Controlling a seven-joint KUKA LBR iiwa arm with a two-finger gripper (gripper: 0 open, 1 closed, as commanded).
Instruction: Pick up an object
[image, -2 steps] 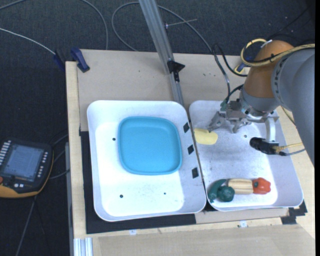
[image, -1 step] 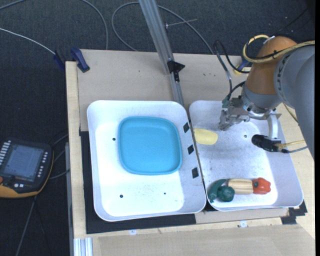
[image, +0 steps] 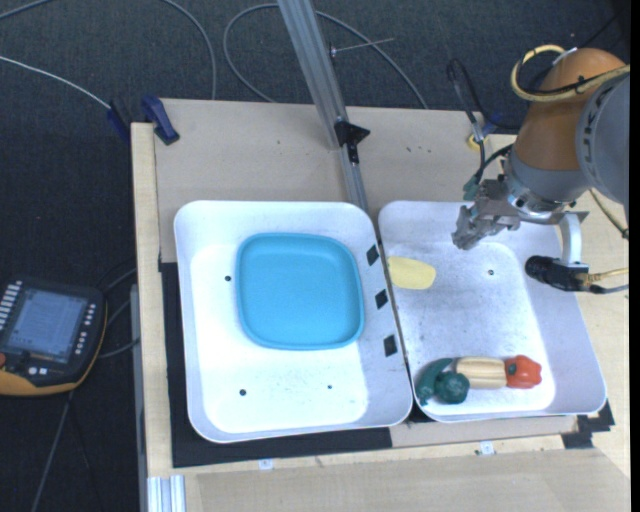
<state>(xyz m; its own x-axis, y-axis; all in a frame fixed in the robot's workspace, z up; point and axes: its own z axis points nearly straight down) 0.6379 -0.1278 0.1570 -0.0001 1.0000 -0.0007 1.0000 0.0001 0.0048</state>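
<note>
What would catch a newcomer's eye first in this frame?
Probably the bright blue plate lying in the middle of the left bin. Next, the gripper hanging over the far part of the right bin, with a pale yellow piece near that bin's left wall.

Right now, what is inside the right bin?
In the right bin: a pale yellow piece by its left wall, and a green, tan and red toy cluster along the near edge. The gripper hangs over the far end, covering a patch of floor.
</note>
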